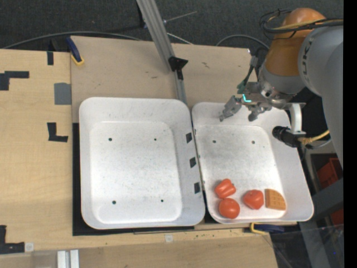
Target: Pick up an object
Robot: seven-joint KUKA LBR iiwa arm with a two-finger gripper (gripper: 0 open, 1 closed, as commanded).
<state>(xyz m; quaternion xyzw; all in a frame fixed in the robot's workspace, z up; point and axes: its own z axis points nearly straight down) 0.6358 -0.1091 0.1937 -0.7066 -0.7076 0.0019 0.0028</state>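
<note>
The tool (pixel 241 111) hangs over the far edge of the right bin (pixel 290 166), its two fingers spread apart with nothing between them; that suits an approach, not a lift. The candidates lie together at the near end: a red pepper (pixel 225 188), a tomato (pixel 228 208), a red piece (pixel 253 199) and a waffle-like square (pixel 274 199) (well apart from the tool); the left bin (pixel 89 149) sits beside it on the table (pixel 122 66).
</note>
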